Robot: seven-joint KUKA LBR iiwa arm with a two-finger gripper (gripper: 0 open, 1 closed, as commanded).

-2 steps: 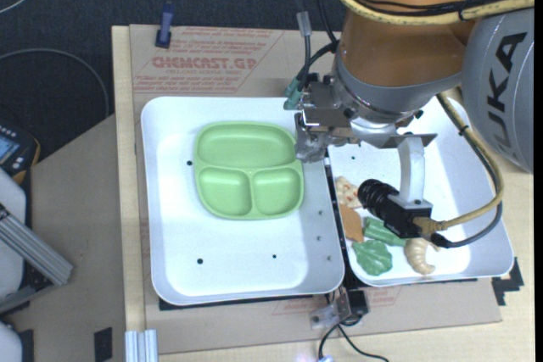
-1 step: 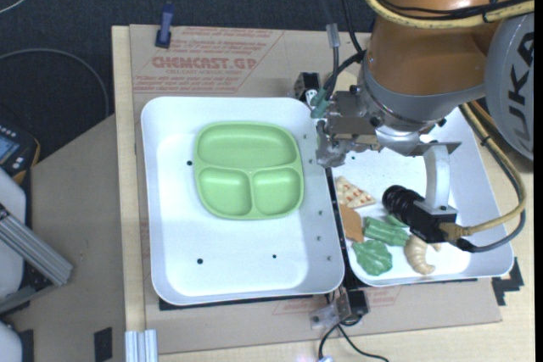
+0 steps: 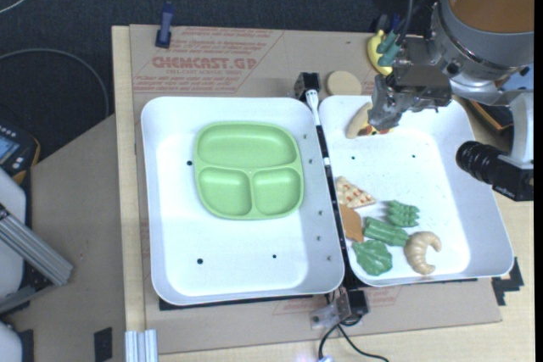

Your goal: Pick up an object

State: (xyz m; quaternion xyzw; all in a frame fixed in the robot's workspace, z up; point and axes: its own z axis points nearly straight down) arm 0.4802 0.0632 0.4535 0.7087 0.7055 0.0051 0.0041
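**Two bins, one pick in progress**

I am hanging my tool low over the far left corner of the right bin, right at a pale, cream-coloured object with an orange and dark tip. That piece is lying against the bin wall, which I judge is why I am reaching so close to the rim. Whether my tool is clenched on it or released I cannot tell; the wrist is hiding that.

The rest of the food toys are sitting near the front of this bin: a waffle wedge, green vegetables and a croissant. A green divided plate is resting in the left bin.

The cardboard on the surface is showing red print reading "CHEMCAST".
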